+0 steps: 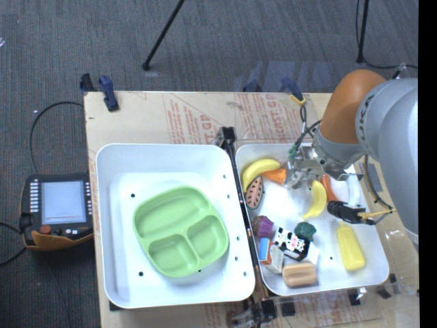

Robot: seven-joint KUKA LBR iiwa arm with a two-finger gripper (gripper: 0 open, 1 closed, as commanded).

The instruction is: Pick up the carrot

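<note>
Nearest the camera, at the front of the right bin (382,268), a tan bread-like block (300,275) and a black-and-white cow toy (293,243) lie beside a yellow bottle-shaped piece (350,247), none of it part of the job. Across in the left bin (113,183) a green divided plate (180,231) sits by itself. Further back in the right bin, a watermelon slice (254,193) and two bananas (259,169) crowd the middle, and wedged among them is the carrot (276,176): a short orange piece, lying flat on the bin floor, partly covered at its right end. The gripper (299,176) is down just beside that end, touching or nearly so, but the metal wrist hides the tips, so whether it is clenched, released or grasping anything cannot be told. By my reading the approach is made while the lift is not: the carrot is on the floor of the bin, and closing on it and raising it are left. Behind, the tabletop (177,115) carries blue clamps (108,91) at its far edge.
</note>
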